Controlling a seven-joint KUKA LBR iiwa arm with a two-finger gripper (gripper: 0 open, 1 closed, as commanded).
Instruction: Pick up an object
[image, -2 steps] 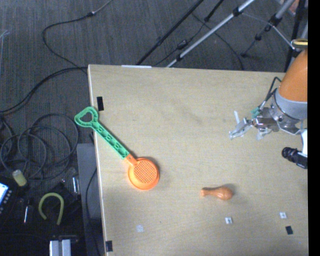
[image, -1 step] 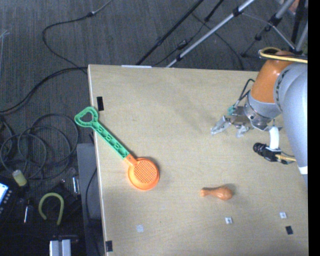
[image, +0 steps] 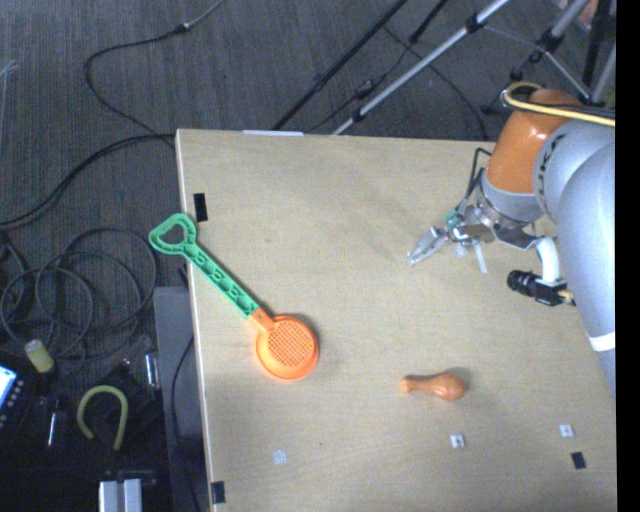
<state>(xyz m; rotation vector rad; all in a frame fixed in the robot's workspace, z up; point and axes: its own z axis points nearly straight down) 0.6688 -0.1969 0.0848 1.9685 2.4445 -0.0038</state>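
Below, tan counter over dark carpet strewn with cables. One green-handled orange strainer, one orange gourd-shaped toy. My hand hangs with fingers apart, holding nothing.

I work in a lab: grey carpet, loose black cables coiled at nine o'clock, metal stand legs at twelve, a plain tabletop.

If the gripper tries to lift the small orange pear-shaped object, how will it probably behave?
The orange pear-shaped object lies on its side on the tan surface. Its rounded bulb suggests it may roll or pivot when nudged. It looks smooth, so it could slip from the fingers. It is small, so it is probably light. The gripper is up and apart from it.
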